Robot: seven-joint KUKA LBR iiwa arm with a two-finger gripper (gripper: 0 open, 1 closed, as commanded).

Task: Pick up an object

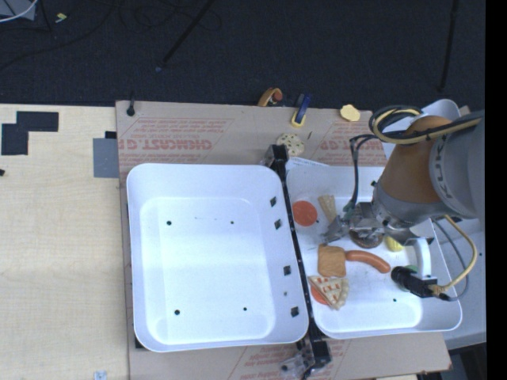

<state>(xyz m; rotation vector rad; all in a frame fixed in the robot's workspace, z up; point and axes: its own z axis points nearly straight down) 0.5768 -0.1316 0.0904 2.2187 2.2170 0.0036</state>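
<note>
End effector (pixel 358 229) is over the middle of the right bin (pixel 444 323). Can't tell its opening from this angle, and nothing visibly held.

Candidates, nearest first:
- orange sausage (pixel 369 260) just below it in view, lying roughly crosswise
- tan toast slice (pixel 332 260) at the sausage's left end, touching or nearly so
- pale wedge (pixel 327 208) and red disc (pixel 305 210) to the left, near the divider
- waffle-like triangle (pixel 333 292) near the front wall, overlapping something red

My pick is the sausage, since its right half sits clear of its neighbours. Straddle it across the short axis, well away from the toast. Go right down to the bin floor before closing, then lift straight up. Main risk is it rolling or squirting out on closure.
</note>
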